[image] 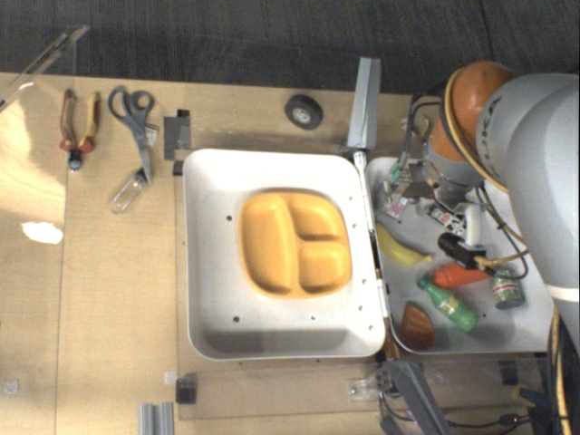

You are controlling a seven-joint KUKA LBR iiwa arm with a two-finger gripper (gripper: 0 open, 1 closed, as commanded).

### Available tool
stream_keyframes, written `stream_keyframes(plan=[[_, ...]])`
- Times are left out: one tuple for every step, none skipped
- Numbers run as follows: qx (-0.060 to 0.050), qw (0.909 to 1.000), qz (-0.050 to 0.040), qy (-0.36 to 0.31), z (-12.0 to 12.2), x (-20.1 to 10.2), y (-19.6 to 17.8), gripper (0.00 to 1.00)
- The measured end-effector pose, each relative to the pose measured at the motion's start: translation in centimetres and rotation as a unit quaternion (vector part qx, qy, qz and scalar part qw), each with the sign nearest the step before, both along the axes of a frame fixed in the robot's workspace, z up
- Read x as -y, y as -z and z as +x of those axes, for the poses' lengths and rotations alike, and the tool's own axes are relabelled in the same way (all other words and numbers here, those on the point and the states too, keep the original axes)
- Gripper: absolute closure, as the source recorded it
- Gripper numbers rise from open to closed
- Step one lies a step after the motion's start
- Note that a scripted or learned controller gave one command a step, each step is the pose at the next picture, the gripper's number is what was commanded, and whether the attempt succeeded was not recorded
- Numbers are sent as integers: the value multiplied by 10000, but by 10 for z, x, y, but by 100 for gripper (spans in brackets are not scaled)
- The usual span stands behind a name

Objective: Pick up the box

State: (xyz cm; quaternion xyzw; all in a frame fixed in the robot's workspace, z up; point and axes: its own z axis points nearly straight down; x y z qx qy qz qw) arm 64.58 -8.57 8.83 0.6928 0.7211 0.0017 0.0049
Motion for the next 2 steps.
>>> stream_keyframes(plan=[[30,10000,-5,-30,2,-1,-13,100],[-10,9944,17,-1056,-57,-54,-98,100]])
